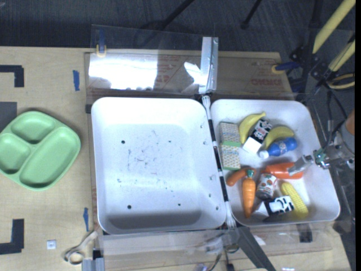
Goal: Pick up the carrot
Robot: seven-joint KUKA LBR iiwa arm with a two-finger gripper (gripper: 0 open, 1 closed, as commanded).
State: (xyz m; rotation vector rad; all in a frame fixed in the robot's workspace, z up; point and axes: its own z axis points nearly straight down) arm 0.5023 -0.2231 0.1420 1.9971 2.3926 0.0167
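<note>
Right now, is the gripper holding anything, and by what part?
Nothing seen held. The gripper sits at the right bin's edge; the carrot lies apart in the bin.

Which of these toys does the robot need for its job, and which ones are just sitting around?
Needed for the job:
carrot, in the right bin
gripper, at that bin's right edge

Just lying about:
two bananas
blue bottle
corn cob
green sponge
green divided plate
left bin

Two white bins [149, 109], two carrots [249, 193], two bananas [251, 124], one green plate [37, 149].
</note>
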